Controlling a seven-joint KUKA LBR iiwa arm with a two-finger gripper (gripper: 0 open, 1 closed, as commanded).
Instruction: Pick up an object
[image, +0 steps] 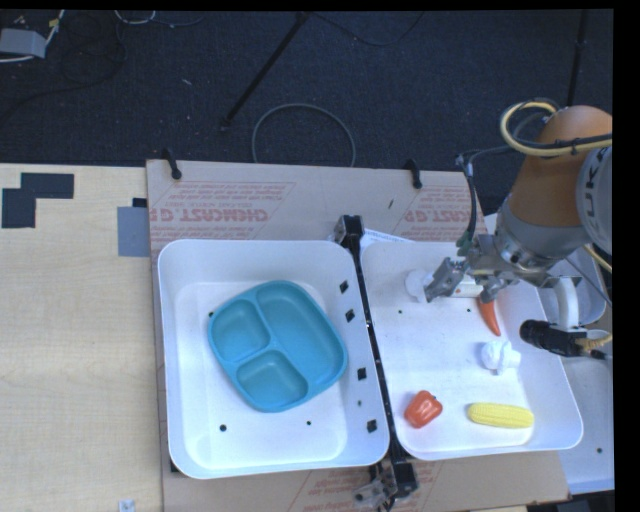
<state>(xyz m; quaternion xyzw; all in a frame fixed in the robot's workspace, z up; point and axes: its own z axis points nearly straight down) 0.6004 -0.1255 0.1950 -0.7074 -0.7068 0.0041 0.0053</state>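
Camera view: gripper (462, 285) hovering, fingers apart, over right bin (560, 425); corn cob (500, 415) seeming light, rigid; grasp mid-length.

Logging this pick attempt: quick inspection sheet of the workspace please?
Surface: two white bins; left bin, right bin, on a cardboard sheet.
Job's things: right bin holds a corn cob, red pepper, carrot, small white object and a white piece by the gripper.
Clutter: blue divided plate in the left bin.
Grippers: gripper low over the right bin's back; finger state unclear, nothing seen held.
Cables: yellow hose loop on the arm; cable loop on the floor.
Surroundings: dark floor, wooden bench top.
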